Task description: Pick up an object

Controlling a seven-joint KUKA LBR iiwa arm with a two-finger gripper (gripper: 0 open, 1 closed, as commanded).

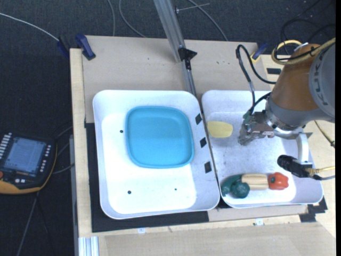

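Note:
In the right bin (pixel 229 159) lie a pale yellow flat piece (pixel 220 129) near the left wall, a green lump (pixel 236 188), a tan cylinder (pixel 254 181) and a red object (pixel 277 181) along the front edge. My gripper (pixel 246 137) hangs over the bin's middle, just right of the yellow piece and above the front row. Nothing shows between its tips. The grey and orange arm (pixel 298 89) comes in from the right.
The left bin (pixel 106 143) holds a shallow blue plate (pixel 160 136). A metal pole (pixel 170 20) slants from the top toward the gap between bins. A black part (pixel 294 166) sticks out by the right bin's edge. Cables lie on the floor.

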